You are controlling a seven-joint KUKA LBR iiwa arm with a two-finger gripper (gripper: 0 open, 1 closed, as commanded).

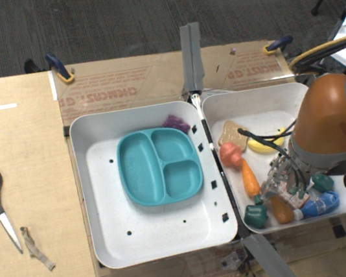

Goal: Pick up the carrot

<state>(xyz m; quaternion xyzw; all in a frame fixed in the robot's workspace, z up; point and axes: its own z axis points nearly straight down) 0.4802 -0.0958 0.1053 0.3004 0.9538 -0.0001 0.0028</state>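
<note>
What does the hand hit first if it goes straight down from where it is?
Probably the orange item lying directly beneath the hand in the right bin, not the carrot, which sits to its left. Depth is unclear from this single slanted view.

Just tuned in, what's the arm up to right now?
The grey KUKA arm's gripper hangs low over the right white bin, among the toy food. The orange carrot lies on the bin floor just left of it, not lifted. The left bin holds a teal divided plate.
</note>
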